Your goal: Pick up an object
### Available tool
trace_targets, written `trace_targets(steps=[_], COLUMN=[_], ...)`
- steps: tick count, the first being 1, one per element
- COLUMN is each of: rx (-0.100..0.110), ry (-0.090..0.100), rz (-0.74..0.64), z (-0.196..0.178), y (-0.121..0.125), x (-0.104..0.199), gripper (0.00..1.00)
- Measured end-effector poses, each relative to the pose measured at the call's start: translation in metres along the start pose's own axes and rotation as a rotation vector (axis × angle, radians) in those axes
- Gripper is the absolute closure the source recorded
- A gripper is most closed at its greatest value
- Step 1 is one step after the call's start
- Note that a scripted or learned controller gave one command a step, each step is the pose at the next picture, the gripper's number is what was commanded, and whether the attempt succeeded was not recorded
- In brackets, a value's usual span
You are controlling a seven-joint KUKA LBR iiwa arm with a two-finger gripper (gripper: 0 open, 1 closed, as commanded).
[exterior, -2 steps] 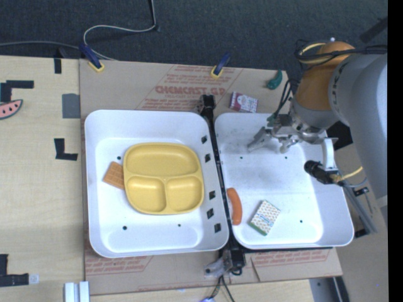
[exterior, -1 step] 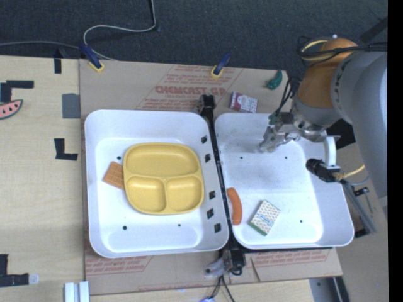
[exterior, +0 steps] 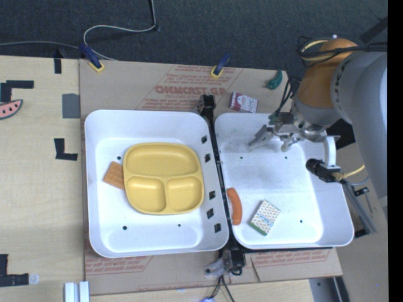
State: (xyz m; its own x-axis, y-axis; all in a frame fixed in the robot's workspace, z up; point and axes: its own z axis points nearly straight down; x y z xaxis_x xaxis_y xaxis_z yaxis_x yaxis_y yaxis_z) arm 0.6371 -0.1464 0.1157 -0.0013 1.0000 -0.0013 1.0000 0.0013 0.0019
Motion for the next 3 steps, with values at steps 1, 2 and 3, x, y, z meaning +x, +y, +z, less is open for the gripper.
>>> trace_targets(steps=[1, 2, 3], rx=[0.0, -0.004, -0.003], ry=[0.0, -0.003, -0.003], rz=[0.001, 0.002, 0.001], z=[0.029, 0.019, 0.01], y=[-0.067, -0.066, -0.066], x=[-0.012, -0.013, -0.013], gripper=[0.0, 1.0, 1.0])
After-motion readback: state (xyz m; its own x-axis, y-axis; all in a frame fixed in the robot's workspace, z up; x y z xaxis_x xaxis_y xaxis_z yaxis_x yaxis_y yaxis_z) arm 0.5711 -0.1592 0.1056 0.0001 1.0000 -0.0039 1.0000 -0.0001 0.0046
